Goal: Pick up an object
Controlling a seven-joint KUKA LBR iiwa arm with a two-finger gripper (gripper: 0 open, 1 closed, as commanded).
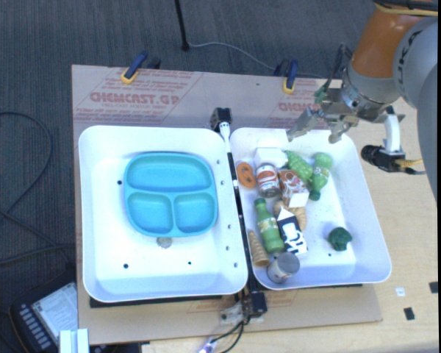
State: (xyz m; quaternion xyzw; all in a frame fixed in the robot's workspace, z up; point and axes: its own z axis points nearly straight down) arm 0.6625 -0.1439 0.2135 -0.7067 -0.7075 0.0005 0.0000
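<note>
My gripper [317, 131] hangs over the far rim of the right bin [367, 219], its two fingers spread open with nothing between them. Just below it in the bin lie a white box [270, 155], a red-labelled can [267, 179] and green toy vegetables [301, 165]. Nearer the front are a green bottle [264, 226], a black-and-white carton [291, 235], a grey can [281, 268] and a dark green broccoli piece [339, 238] lying apart at the right. An orange ring [245, 172] rests against the bin's left wall.
The left bin [103, 263] holds a blue divided tray [170, 193] with a small grey object [163, 242] at its front edge. Clamps [288, 76] hold the brown board at the back. A black bracket [221, 118] sits between the bins.
</note>
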